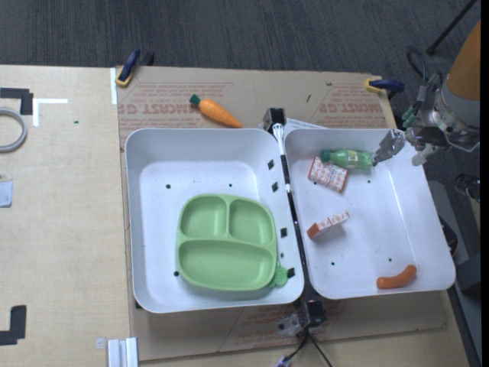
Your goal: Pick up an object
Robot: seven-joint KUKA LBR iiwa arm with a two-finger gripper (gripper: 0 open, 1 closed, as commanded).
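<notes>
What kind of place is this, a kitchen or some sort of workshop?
Probably a robot test lab: a robot arm's gripper reaches over two white bins, holding toy food such as a sausage and a green plate.

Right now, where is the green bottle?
The green bottle lies on its side at the far end of the right bin, beside the red-and-white packet, close to the pincer.

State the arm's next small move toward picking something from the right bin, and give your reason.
Probably ease the gripper left and down over the green bottle. It sits at the right bin's upper right edge, and the bottle, beside the red-and-white carton, is the nearest item.
</notes>
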